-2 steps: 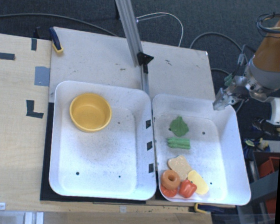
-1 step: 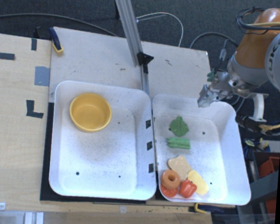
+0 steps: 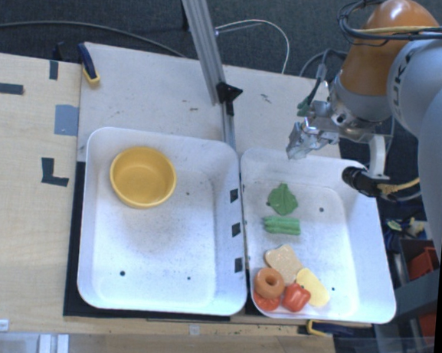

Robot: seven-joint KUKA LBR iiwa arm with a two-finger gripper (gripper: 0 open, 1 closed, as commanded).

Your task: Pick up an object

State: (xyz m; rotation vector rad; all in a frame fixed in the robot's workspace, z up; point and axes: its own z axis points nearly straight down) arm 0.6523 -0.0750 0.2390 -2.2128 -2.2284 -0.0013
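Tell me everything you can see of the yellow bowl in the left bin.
The yellow bowl is round, plain, one matte colour, and looks like plastic. It stands upright, mouth up, with nothing visible inside. It sits on the floor of the left bin, in the far left corner, close to the rim there. Nothing else touches it; the toy food lies in the other bin, and the gripper is over that bin's far edge, well away.

No text, label, brand or number can be read anywhere. The arm point(image 3: 414, 73), up and to the right of the gripper point(image 3: 299, 146), bears part of some dark lettering on its grey casing, cut off at the edge and too incomplete to make out.
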